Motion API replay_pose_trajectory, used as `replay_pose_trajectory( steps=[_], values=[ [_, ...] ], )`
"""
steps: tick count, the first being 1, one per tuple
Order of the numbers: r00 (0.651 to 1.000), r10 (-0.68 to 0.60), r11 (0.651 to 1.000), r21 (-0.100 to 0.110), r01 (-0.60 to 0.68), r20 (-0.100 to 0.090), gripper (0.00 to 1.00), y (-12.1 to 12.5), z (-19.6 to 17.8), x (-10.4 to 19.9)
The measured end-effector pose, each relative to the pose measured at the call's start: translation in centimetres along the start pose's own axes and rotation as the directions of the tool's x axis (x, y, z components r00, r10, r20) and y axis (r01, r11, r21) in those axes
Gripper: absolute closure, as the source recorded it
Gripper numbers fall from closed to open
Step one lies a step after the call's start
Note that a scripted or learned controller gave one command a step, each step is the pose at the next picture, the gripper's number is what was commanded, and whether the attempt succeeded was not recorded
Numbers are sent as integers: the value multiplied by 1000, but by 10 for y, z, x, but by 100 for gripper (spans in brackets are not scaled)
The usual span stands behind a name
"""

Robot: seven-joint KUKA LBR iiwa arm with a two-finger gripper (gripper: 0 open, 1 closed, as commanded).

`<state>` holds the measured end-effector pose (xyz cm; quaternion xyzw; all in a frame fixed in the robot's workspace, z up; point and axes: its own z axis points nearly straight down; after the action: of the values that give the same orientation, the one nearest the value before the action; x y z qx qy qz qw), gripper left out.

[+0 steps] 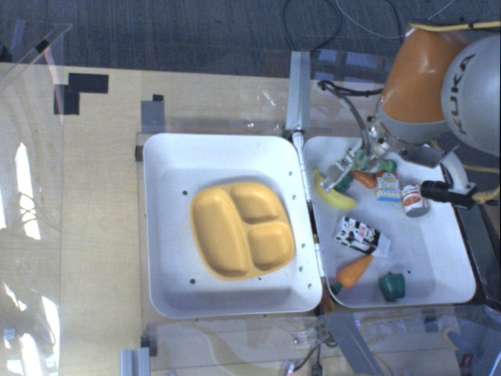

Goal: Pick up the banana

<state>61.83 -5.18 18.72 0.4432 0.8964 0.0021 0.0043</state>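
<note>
The yellow banana [335, 195] lies in the right bin [438, 288], near its upper left corner and close to the wall between the two bins. My gripper [341, 175] hangs right over the banana's upper end, coming in from the grey and orange arm [427, 77] at the top right. Its tip is touching or just above the fruit; I cannot tell which. The banana rests on the bin floor and is not lifted.
The right bin also holds a small orange-red vegetable [365, 180], a little carton [387, 186], a can [413, 200], a black-and-white packet [360, 234], a carrot [354, 271] and a green pepper [393, 286]. A yellow divided plate [243, 229] sits in the left bin [168, 210].
</note>
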Motion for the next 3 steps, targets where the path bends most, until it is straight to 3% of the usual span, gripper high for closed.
replay_pose_trajectory(
  steps=[1, 2, 3],
  values=[
    [1000, -8, 1000, 0, 8, -1, 0, 25, 0, 24],
    [989, -147, 989, 4, 147, -3, 0, -104, 63, 18],
    [999, 36, 999, 2, -36, -2, 0, -111, 0, 69]
  ],
)
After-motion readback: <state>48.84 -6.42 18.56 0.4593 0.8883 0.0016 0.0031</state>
